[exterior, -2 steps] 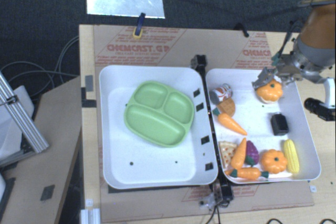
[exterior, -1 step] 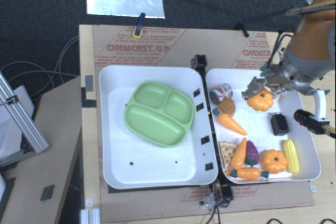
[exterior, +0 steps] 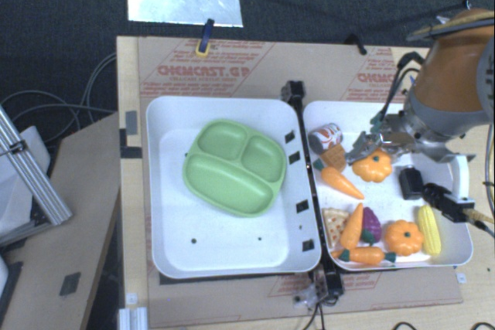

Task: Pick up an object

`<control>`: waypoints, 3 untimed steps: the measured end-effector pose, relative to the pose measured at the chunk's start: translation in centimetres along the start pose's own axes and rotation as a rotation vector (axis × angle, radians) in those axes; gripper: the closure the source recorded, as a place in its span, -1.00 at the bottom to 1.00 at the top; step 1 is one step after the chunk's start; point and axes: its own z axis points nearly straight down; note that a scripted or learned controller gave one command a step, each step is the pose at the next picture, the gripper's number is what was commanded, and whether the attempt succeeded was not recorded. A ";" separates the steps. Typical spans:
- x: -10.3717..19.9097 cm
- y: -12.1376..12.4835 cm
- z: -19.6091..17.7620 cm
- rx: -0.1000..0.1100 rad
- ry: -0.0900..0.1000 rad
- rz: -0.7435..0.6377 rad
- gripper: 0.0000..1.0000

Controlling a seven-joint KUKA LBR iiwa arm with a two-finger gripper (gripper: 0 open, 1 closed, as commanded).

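My gripper (exterior: 366, 147) hangs over the middle of the right bin (exterior: 461, 250), reaching in from the right on the grey and orange arm. Right below and touching its tip in this view lies a small orange toy pumpkin (exterior: 374, 167). Whether the pumpkin is gripped cannot be made out. Left of it are a red and white can (exterior: 326, 137), an orange wedge (exterior: 334, 157) and a carrot (exterior: 341, 182).
At the right bin's front lie a cracker (exterior: 333, 222), a second carrot (exterior: 353, 225), a purple eggplant (exterior: 372, 224), a larger pumpkin (exterior: 402, 237), a yellow corn cob (exterior: 429, 229) and a third carrot (exterior: 366, 255). A green divided plate (exterior: 236, 166) sits in the left bin (exterior: 166, 243).
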 end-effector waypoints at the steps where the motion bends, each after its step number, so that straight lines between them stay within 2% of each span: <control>1: -0.3 -0.9 0.0 -0.002 -0.001 0.006 1.00; 3: -0.1 -0.9 -0.1 -0.004 -0.001 0.002 1.00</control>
